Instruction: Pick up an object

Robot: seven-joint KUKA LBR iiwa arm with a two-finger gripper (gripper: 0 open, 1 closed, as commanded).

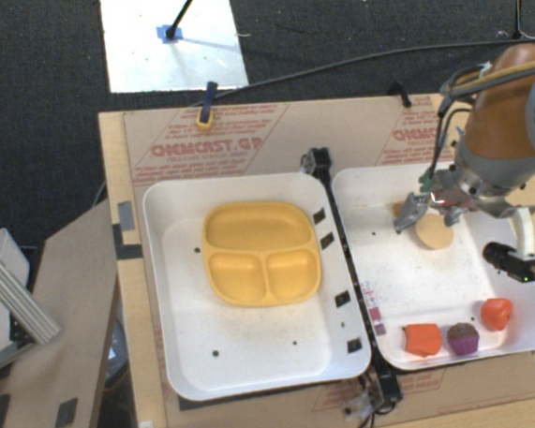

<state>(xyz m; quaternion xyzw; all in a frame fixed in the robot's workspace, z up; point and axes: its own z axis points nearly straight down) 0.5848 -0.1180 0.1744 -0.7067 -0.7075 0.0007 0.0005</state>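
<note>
In the right bin (387, 281) a pale tan round piece (433, 233) lies near the back. My gripper (421, 210) hangs right over its upper left edge, fingers spread open, and nothing sits between them. Along the bin's front edge lie an orange block (423, 339), a purple cupcake-like piece (463, 338) and a red-orange piece (496, 312).
The left bin (192, 357) holds a yellow divided plate (260, 253). A black divider with clips (339, 248) runs between the bins. A black fitting with a cable (510, 263) sits at the right bin's right rim. The arm's orange and grey wrist (508, 119) looms over the back right.
</note>
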